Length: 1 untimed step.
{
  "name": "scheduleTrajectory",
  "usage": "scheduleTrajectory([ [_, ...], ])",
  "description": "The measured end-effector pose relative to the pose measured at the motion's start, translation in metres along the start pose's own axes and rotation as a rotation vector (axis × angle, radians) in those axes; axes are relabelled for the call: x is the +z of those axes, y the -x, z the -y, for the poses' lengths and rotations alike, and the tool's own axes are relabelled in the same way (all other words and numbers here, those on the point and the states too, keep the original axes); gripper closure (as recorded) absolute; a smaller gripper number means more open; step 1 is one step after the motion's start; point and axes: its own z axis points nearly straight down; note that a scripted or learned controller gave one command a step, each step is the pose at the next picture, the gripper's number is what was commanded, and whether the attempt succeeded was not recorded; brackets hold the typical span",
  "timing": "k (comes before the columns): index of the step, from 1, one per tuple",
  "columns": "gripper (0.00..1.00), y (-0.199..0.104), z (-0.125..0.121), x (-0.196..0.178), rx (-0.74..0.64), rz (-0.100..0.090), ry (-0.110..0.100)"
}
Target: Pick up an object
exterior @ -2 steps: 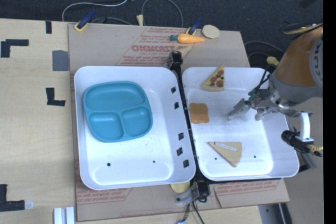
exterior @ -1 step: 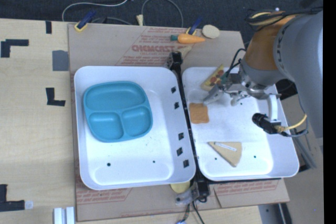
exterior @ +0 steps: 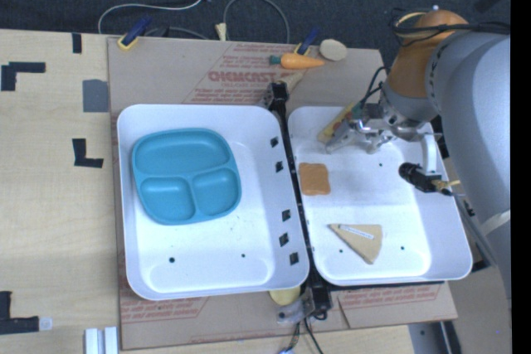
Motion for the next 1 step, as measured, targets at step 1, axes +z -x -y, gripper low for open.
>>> scheduleTrajectory([
  [1,0.00,-0.0446,-0.0120,-0.0026,-0.003,0.000,0.001],
])
